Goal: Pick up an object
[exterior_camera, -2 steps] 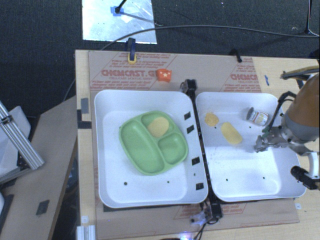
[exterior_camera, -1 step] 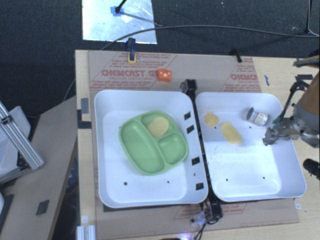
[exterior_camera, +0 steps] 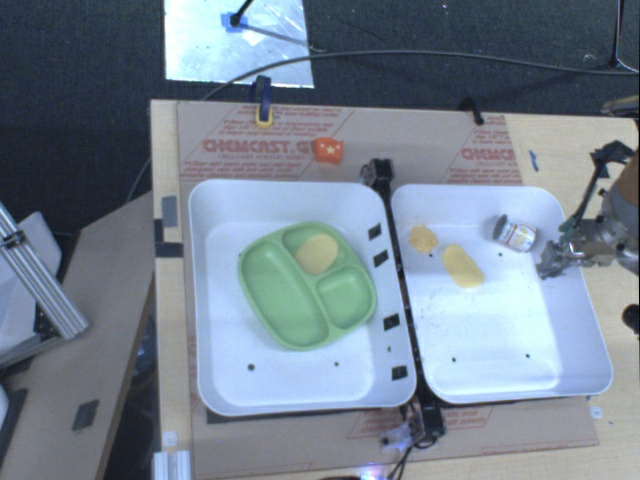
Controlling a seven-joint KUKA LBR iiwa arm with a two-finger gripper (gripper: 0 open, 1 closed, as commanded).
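Yellow pieces and a small jar lie in the right bin — none touched. Just beside its right rim hangs the gripper; its grip state I cannot tell. Another yellow piece sits on the green tray — left bin.

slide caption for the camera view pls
Gripper at right bin's edge; green divided plate in left bin.

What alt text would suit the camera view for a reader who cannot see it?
The gripper sits at the right bin's right rim, near a small jar lying on its side and two yellow pieces. In the left bin, a green divided plate holds a yellow piece in one compartment.
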